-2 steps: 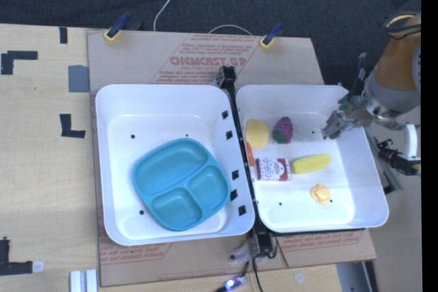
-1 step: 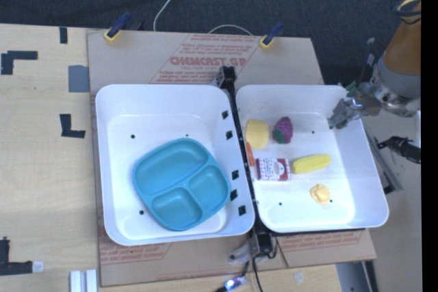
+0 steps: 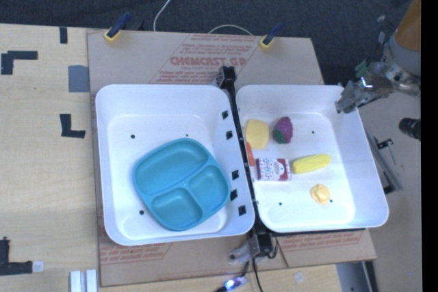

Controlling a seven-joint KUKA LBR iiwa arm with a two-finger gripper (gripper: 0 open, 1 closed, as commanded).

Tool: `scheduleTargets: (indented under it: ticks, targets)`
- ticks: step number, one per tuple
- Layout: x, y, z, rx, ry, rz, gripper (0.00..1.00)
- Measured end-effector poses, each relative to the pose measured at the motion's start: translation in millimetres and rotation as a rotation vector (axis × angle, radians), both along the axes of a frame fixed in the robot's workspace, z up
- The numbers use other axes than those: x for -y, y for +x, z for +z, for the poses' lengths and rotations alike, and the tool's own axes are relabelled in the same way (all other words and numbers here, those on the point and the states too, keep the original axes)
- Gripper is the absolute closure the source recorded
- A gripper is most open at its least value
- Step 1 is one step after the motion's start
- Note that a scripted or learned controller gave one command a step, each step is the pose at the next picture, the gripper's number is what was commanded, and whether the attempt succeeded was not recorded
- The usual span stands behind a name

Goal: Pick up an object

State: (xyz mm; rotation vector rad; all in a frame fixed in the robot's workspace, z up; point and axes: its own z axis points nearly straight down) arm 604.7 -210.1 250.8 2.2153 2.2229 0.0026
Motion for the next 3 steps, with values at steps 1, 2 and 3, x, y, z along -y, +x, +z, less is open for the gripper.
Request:
scheduleTargets:
  ticks: [1, 2, 3]
  targets:
    - [-62.7, -8.0, -0.6, -0.006, 0.003, 0.003, 1.00]
    - [-122.0, -21.3, -14.0, -0.008, 0.003, 0.003, 1.00]
    - [-182.8, -24.3, -17.2, -0.008, 0.003, 0.004, 1.00]
